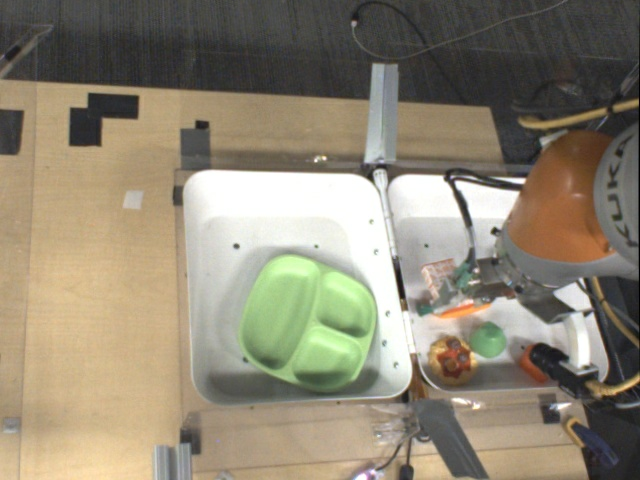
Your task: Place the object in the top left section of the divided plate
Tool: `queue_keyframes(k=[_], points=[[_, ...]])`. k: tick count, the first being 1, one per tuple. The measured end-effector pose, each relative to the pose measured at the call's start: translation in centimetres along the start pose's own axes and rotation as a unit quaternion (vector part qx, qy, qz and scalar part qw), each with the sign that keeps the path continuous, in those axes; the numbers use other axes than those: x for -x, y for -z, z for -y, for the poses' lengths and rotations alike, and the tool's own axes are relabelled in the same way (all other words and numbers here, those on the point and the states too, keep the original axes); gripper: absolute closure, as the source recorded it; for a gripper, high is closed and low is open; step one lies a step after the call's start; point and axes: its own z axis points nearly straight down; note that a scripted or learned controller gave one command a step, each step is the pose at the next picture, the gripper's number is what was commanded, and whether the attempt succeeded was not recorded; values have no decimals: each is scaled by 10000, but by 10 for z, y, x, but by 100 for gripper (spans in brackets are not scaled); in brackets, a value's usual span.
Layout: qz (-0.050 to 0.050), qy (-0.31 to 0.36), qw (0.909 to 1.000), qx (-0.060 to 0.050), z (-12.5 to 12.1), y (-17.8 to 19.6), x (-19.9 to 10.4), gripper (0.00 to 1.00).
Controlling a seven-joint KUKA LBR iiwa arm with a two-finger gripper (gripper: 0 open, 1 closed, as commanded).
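Two shallow white bins sit side by side on a wooden bench. The left bin [215,268] holds a lime-green divided plate [285,313], turned at an angle, with one long section on its left and two smaller sections on its right; all three sections are bare. The right bin [430,208] holds the loose objects. A slim orange carrot-shaped toy [462,311] lies near the middle of that bin, its long axis running almost left to right with the left end slightly lower; which end is the tip is too small to make out. The gripper [478,283] hangs just above the carrot toy, reaching in from the right under the arm's orange band [560,203], and whether it is released or clenched cannot be told, since the wrist hides it. Just to its left is a crumpled pinkish packet [436,273], its print unreadable. Nearer the front wall lie a green ball [489,340] and, beside it, a round red-and-yellow mottled toy [452,359]. Dark lettering on the arm's grey housing [622,223] is cut off by the frame edge.
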Motion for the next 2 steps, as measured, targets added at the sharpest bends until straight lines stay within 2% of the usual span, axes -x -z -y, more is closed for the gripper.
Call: queue_keyframes(k=[1,2], points=[[1,963,9954,3,-7,0,-38,100],[0,1784,9840,2,-8,0,-47,100]])
